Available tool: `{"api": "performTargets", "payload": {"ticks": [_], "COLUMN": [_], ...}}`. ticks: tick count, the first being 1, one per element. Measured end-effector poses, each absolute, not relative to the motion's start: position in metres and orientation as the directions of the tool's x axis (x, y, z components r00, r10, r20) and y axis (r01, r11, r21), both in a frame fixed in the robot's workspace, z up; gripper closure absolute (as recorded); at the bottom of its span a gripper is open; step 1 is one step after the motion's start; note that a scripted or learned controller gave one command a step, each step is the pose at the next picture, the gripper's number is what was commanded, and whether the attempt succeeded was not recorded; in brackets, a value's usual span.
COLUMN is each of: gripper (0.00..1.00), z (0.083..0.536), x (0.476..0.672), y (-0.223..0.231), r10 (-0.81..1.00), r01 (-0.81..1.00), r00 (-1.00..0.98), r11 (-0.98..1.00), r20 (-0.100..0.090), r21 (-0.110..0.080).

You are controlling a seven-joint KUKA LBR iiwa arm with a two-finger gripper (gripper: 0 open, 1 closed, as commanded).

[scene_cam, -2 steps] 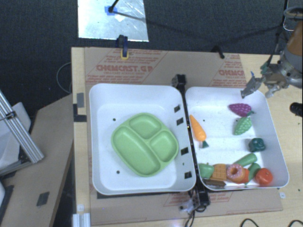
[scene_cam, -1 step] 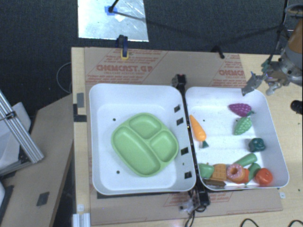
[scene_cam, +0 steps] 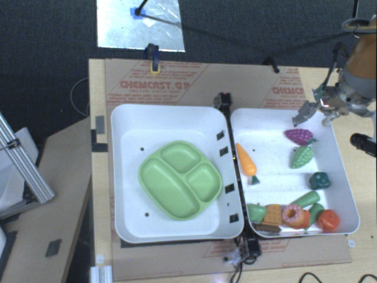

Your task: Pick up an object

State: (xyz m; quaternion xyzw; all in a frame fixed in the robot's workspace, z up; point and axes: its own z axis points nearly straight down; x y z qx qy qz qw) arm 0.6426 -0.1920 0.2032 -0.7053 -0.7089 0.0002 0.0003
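Far to the pincer's left and lower in the view, the left bin [scene_cam: 123,122] holds a green divided plate [scene_cam: 179,180], which offers only a thin rim to grip; a try at it would likely slide off the smooth plastic. On the brown board [scene_cam: 177,81] under the bins, up and left of the pincer, red print reads "CHEMCAST GP", and a partial, reversed print of the same kind lies nearer, just left of the pincer on the tabletop [scene_cam: 65,152]. An orange carrot [scene_cam: 245,160] lies against the divider of the right bin [scene_cam: 347,175], left of and below the pincer; a grasp there could knock against the wall. Along that bin's near edge, well below the pincer, a waffle-like piece [scene_cam: 271,214], a pink donut [scene_cam: 293,215], a green pod [scene_cam: 304,198] and a red tomato [scene_cam: 328,219] crowd together, so closing on one could nudge or drag its neighbours. Just below the pincer lie a purple grape cluster [scene_cam: 299,136] and a green bumpy fruit [scene_cam: 303,156], with a dark green pepper [scene_cam: 320,180] lower still; these are the nearest candidates, but they are rounded and could roll or squirt out. The pincer [scene_cam: 314,111] hangs over the bin's far right corner with its fingers [scene_cam: 301,115] spread, released, grasping nothing; a drop from here could meet the rim.
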Motion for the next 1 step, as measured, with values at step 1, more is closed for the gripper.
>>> {"api": "performTargets", "payload": {"ticks": [1], "gripper": [0.0], "z": [0.1405], "x": [0.6425], "y": [-0.1935], "r10": [1.0], "r01": [1.0], "r00": [-0.002], "r11": [0.002], "r20": [0.001], "r21": [-0.003]}}
